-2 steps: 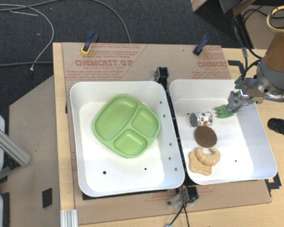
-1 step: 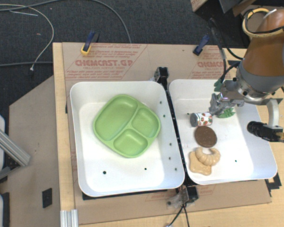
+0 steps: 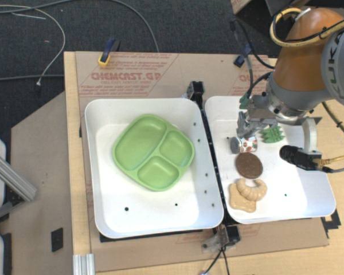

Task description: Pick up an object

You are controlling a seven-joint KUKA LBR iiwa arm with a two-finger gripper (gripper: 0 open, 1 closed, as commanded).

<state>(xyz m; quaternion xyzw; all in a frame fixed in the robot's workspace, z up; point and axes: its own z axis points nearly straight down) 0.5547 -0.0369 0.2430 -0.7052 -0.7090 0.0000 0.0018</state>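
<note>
One smooth three-compartment green plate (image 3: 153,152)

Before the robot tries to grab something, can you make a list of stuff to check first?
1. Gripper is over the right white bin: ok.
2. Something to grab lies close under it, a small red and white object with a small grey piece beside it: ok.
3. Whether the gripper already has hold of anything: cannot tell.
4. Room around the target: not ok, the small green spiky toy and the round brown disc crowd it.
5. Tan knotted pastry-shaped toy lies apart near the bin's front: ok.
6. Green divided plastic plate sits in the left white bin, out of the way: ok.
</note>
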